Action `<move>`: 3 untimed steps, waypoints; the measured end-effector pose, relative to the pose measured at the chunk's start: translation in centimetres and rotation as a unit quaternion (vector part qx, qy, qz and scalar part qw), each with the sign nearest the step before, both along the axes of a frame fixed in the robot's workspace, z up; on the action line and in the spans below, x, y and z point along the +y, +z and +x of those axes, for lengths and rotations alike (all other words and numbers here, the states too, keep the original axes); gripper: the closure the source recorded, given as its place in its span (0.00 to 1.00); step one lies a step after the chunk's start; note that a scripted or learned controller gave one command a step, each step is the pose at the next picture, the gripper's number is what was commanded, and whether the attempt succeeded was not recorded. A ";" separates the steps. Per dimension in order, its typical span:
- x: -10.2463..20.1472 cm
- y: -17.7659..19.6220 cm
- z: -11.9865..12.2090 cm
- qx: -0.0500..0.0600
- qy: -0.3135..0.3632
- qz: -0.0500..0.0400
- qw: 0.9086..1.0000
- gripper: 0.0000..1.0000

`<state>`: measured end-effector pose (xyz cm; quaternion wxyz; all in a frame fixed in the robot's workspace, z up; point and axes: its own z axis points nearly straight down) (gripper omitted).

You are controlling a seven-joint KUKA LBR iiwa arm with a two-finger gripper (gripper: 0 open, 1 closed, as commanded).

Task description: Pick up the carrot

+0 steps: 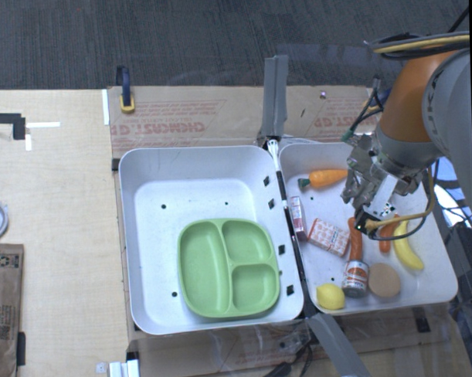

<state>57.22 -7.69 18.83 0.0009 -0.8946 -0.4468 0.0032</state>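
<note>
The carrot [327,177], orange with a green top at its left end, lies across the far part of the right bin [441,293]. My gripper [357,192] hangs over that bin just right of the carrot's pointed end, a little nearer the camera. Nothing shows between it and the carrot.
The right bin also holds a small red tube [296,214], a pink-and-white box [328,236], a can [355,277], a lemon [330,297], a brown round thing [384,281], a banana [409,252] and two orange-red sticks [355,241]. A green divided plate [228,266] lies in the left bin [144,226].
</note>
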 end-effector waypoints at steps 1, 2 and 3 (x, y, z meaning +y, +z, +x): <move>9.9 0.0 0.8 0.000 0.054 0.000 0.999 1.00; 1.3 -0.1 4.8 0.000 0.049 0.000 0.999 1.00; 3.2 -0.1 4.7 0.000 -0.036 -0.001 0.999 1.00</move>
